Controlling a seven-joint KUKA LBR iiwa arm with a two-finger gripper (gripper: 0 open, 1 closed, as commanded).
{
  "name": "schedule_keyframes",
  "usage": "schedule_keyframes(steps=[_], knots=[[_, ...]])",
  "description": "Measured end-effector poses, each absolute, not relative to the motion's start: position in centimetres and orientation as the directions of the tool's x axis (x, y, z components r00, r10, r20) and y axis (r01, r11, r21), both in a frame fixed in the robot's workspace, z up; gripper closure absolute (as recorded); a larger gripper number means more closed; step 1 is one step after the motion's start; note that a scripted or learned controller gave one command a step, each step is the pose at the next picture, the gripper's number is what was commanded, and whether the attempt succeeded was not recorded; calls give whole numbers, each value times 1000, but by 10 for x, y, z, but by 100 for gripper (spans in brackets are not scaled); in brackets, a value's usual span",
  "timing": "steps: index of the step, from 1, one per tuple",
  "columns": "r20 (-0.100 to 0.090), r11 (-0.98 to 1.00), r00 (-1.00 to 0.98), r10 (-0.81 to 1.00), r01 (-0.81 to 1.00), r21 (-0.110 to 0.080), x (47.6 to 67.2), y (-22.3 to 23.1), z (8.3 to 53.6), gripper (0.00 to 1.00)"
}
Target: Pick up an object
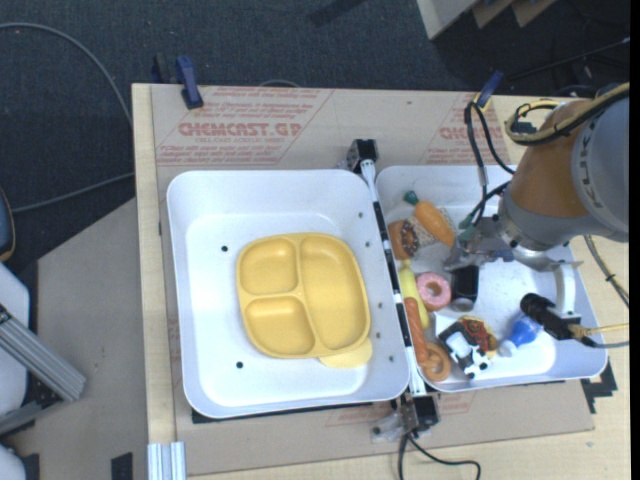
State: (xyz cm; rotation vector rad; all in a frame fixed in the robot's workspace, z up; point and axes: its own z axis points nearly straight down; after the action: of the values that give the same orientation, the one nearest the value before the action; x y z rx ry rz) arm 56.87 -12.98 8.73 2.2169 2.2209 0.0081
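Arm: grey KUKA arm with orange band [560, 163] reaches in from the right and hangs over the right-hand shallow white bin [570, 363].

Claw: two-finger gripper [463, 268] sits low over the middle of the right bin, its dark body pointing down and toward the divider between the bins.

Claw state: cannot tell from this slant how far it is open; nothing is seen clamped in it.

Nearest candidate: pink ring-shaped toy doughnut with white centre [433, 290], just beside the claw on its left and slightly nearer the camera, lying flat.

Second candidate: orange carrot-shaped plastic toy [434, 220], beyond the claw toward the far wall, its long axis slanting from far-left to near-right.

Third candidate: brown round toy biscuit [404, 238], against the divider, left of the claw.

Along the divider: long red-orange sausage-shaped toy [414, 318], long axis parallel to the divider, near side of the doughnut.

Near corner cluster: black-and-white small toy figure [468, 346] and blue bottle-shaped toy [521, 330], both nearer the camera than the claw and apart from it.

Left bin: yellow three-compartment plastic tray [300, 293] lies flat in the left white bin [200, 218], well apart from the claw.

Deciding relation: in my judgement the doughnut is the closest object, calling for a short shift leftward and toward the camera before descent.

Risk: objects are crowded; a neighbour may be nudged.
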Motion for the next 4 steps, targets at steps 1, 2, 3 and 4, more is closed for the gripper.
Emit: schedule_keyframes(steps=[1,2,3,4], knots=[[1,2,-2,1000,1000,1,557,-44,185,100],[1,1,-1,1000,1000,0,557,-45,185,0],[-1,0,0,1000,1000,2,628,-84,185,0],[-1,1,-1,1000,1000,0,653,-91,85,0]])
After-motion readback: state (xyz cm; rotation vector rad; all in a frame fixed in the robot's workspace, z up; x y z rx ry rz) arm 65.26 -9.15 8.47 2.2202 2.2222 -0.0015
